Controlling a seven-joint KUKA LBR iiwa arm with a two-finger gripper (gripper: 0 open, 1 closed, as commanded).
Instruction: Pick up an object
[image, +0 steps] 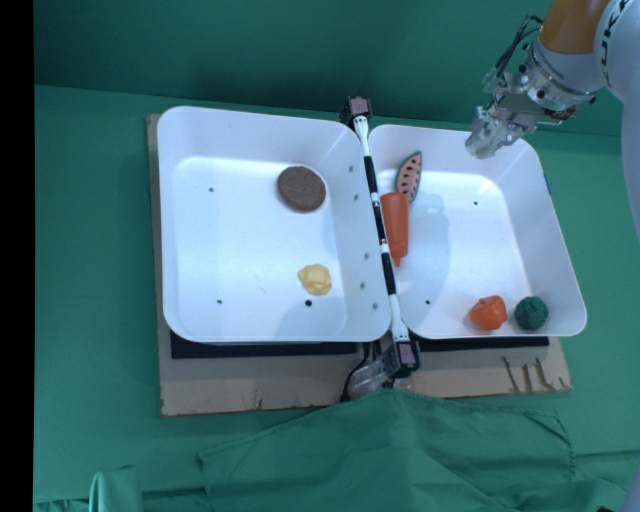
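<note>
Green-draped bench (90, 250): end effector (487, 140) (finger state unclear) hovers upper right; it should descend squarely over the orange carrot-shaped toy (396, 226).

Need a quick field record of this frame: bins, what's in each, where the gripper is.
left bin: brown round cookie toward the far side; small yellow lump nearer the front
right bin: watermelon slice and carrot along the left wall; tomato and dark green ball side by side at the front right
gripper: above the right bin's far right corner, nothing seen between its fingers
arm: enters from the upper right
</note>
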